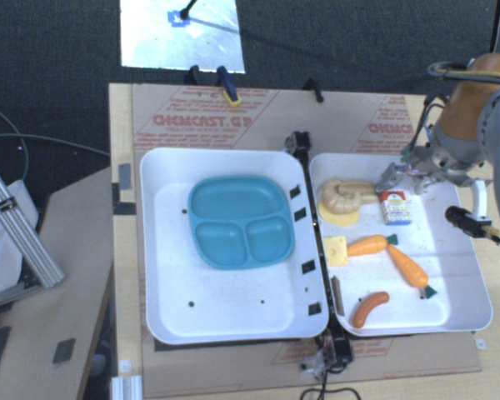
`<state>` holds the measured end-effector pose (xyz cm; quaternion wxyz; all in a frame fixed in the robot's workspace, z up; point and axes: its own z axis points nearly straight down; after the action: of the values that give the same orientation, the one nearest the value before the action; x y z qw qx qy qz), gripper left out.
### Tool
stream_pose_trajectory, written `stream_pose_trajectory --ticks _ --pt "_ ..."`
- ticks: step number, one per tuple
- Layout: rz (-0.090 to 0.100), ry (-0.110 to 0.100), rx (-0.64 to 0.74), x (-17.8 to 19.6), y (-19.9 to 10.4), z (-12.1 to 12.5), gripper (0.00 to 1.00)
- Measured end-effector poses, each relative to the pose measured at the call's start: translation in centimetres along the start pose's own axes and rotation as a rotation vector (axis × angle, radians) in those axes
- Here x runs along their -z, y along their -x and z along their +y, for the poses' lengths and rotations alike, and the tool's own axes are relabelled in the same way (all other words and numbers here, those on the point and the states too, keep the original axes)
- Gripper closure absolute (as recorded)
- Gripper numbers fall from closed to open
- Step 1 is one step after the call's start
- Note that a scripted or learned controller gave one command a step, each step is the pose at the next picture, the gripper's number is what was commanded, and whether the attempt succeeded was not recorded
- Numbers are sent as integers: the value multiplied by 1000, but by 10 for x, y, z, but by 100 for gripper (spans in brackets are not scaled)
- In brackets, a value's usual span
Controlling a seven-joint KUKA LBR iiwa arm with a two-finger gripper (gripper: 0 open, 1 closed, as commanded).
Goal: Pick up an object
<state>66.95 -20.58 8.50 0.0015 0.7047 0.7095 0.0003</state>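
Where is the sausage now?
The sausage lies in the right bin, near its front edge, below the two carrots.

Robotics laboratory. Evidence: two white bins [233, 161] fixed to a bare board base [258, 115] stamped CHEMCAST GP, extruded aluminium framing [17, 227] at left, loose cabling [33, 140], dark carpet [50, 48], and plastic toy food laid out as test items.

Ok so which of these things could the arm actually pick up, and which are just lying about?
For the job, all in the right bin:
two carrots
sausage
cheese wedge
small carton
pale pastry
the claw above them

Just lying about:
blue divided tray in the left bin
blue clamp
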Motion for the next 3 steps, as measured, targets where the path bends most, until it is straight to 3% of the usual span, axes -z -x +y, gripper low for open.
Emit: stream_pose_trajectory --ticks 3 --pt "0 0 0 0 0 0 0"
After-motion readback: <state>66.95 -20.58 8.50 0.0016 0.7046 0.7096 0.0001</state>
